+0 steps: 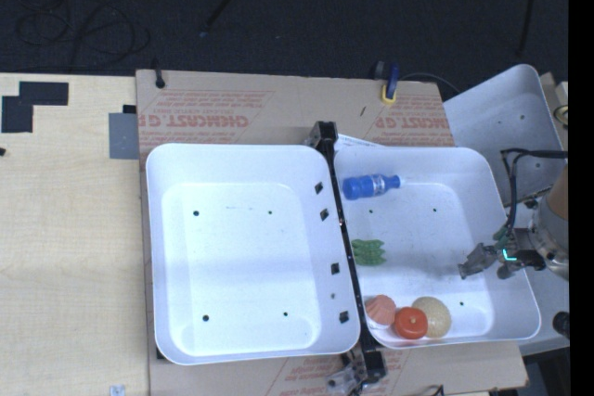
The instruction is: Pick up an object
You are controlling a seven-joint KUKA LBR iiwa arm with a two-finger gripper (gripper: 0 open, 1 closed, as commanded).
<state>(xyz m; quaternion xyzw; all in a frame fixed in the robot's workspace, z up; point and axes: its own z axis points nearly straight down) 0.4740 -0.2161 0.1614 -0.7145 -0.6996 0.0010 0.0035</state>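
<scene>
On the table, the shallow white plastic bin on the left [167, 199] has nothing to do with the job so far; in the matching right-hand bin [483, 167] a blue plastic bottle [369, 186], a small green leafy toy [368, 251] and a cluster of round red and tan pieces [408, 318] all lie on the floor, none lifted. The pincer [475, 262] hangs low near the right wall, well apart from them, and I cannot tell how it is set, so the pick looks not yet made.

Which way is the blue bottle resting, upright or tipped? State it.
Tipped. The blue bottle lies lengthwise on the right bin floor, cap pointing toward the view's right.
</scene>
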